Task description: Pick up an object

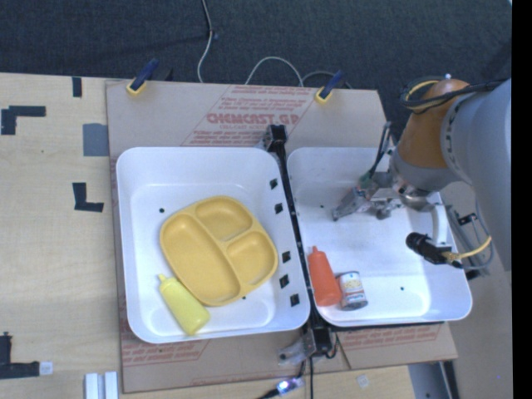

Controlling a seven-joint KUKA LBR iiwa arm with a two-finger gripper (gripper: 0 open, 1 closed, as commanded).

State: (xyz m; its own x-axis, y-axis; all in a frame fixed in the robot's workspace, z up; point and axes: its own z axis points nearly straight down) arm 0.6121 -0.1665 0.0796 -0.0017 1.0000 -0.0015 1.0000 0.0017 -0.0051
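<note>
The jaws (353, 207) hang low over the bare floor of the right shallow white plastic bin (391, 260); whether they are parted or clenched I cannot tell, and nothing shows between them. No pick yet, I judge. The orange plastic squeeze bottle (322, 277) and small labelled metal can (352, 290) lie nearby at the bin's front, untouched.

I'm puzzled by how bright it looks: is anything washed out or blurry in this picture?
Camera view: the white plastic bins glare somewhat, the yellow divided plate casts a soft shadow, and the metal hand looks slightly blurred.
</note>
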